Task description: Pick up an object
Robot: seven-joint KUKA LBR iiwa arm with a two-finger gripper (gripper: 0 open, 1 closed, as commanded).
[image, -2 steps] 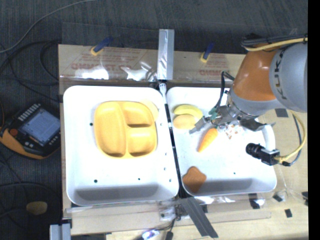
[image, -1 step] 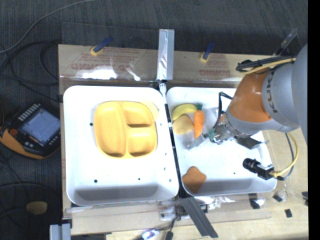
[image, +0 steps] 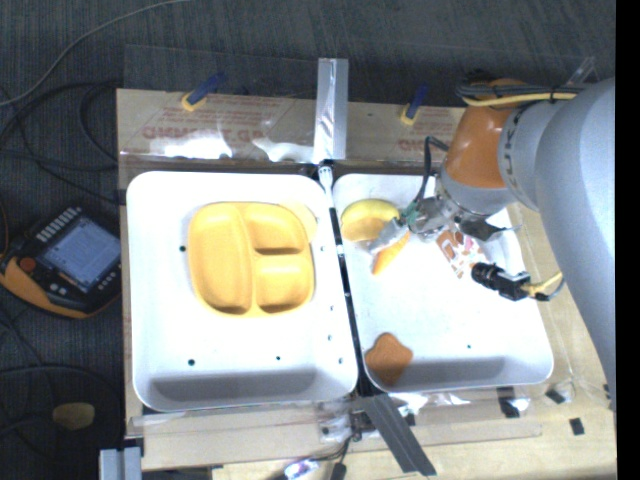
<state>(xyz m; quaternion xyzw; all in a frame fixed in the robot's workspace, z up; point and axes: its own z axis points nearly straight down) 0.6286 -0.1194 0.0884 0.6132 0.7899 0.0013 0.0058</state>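
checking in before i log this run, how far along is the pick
Done: the arm has reached into the right bin, and its claw sits low at the bin's far-left corner, beside the yellow round object and the orange piece. In hand: nothing visibly held. Left: the grasp and lift. The brown object lies at the near edge; the yellow divided tray sits in the left bin.

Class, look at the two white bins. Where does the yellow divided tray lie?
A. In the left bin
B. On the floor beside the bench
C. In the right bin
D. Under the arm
A: the tray lies flat in the middle of the left bin.
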